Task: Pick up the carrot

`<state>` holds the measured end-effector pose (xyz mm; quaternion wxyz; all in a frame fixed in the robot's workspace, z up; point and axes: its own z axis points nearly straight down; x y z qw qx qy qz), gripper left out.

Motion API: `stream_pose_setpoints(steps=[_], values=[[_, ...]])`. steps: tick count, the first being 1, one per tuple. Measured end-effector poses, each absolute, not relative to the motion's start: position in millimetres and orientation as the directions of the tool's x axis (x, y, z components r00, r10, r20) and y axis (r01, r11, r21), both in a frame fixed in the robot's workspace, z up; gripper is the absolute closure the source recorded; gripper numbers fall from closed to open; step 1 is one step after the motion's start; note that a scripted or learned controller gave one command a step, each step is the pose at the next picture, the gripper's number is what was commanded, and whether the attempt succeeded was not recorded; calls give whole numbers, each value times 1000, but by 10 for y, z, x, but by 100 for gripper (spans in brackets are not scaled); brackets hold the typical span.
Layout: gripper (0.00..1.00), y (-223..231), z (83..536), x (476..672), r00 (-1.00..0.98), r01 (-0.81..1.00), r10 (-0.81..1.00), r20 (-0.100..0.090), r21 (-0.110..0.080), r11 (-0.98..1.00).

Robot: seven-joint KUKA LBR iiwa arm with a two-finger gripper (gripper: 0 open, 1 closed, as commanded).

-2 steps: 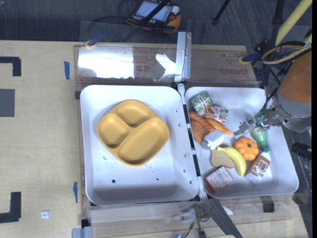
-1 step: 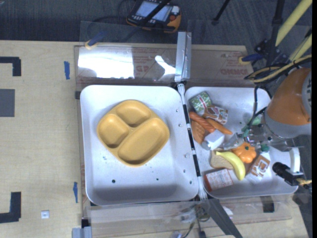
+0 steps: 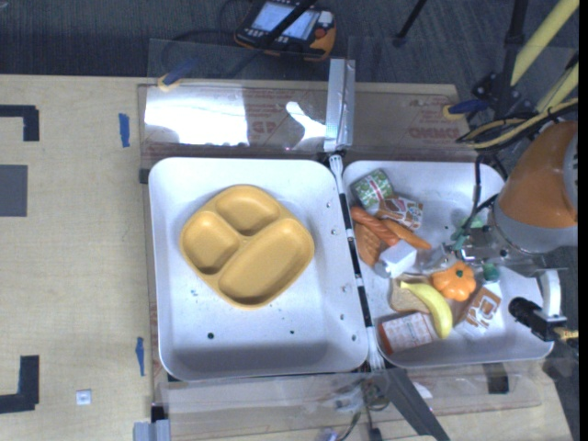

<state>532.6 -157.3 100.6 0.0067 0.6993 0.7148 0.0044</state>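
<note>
**Carrot's lying in the right bin, arm parked over the clutter**

So the carrot [image 3: 393, 229] is lying in the right bin [image 3: 432, 175], up against its left wall, pointing roughly toward the middle. It's resting on or right next to some kind of baked bread-looking thing [image 3: 371, 243]. Just above it sits a green-and-white can [image 3: 372, 189] and a small printed packet [image 3: 404, 211].

Below the carrot there's a banana [image 3: 433, 305], a little orange pumpkin-shaped toy [image 3: 455, 282] touching it, and a red-labelled bottle [image 3: 408, 332] near the front edge.

The gripper [image 3: 467, 244] is down among the stuff just right of the carrot, above the pumpkin. Honestly can't tell how its grip stands, too much clutter around it.

The left bin [image 3: 175, 274] holds a yellow divided plate [image 3: 246, 243], three compartments, sitting about centre.
</note>
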Motion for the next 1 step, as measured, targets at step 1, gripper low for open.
stream_pose_setpoints(steps=[1], values=[[100,-1152,1986,6129,167,986,986,-1,0,-167]])
